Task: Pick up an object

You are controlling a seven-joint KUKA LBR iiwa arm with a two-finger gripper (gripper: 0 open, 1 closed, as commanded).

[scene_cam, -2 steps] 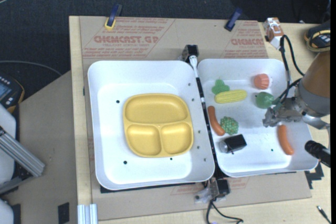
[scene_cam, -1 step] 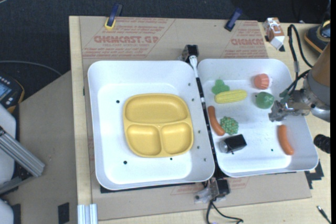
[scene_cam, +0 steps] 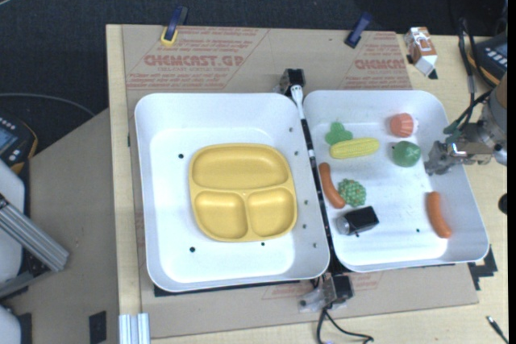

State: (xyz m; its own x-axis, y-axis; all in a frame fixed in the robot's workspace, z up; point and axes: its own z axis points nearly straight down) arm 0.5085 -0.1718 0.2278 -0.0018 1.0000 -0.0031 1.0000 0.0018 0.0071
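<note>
From where I stand, the right bin (scene_cam: 463, 197) is the one to watch, and everything else can be placed against it. The gripper (scene_cam: 442, 156) hangs at that bin's right rim, about halfway along, reaching in from the side; its fingers are too small and dark for me to tell whether they are apart or together, and I see nothing caught between them. Inside the bin, just beside the gripper toward the middle, sits a green ball-like piece (scene_cam: 405, 153), with a red-orange round piece (scene_cam: 401, 124) near the far wall behind it. A yellow corn cob (scene_cam: 355, 147) lies toward the bin's left side, touching a green leafy piece (scene_cam: 337, 132). Along the left wall lies an orange sausage (scene_cam: 329, 185), beside a green broccoli floret (scene_cam: 352, 192), and a small black block (scene_cam: 359, 219) rests nearer the front. A second orange sausage (scene_cam: 439, 215) lies by the right wall, below the gripper. Left of this bin, the left bin (scene_cam: 157, 173) holds a yellow divided tray (scene_cam: 242, 191).
</note>
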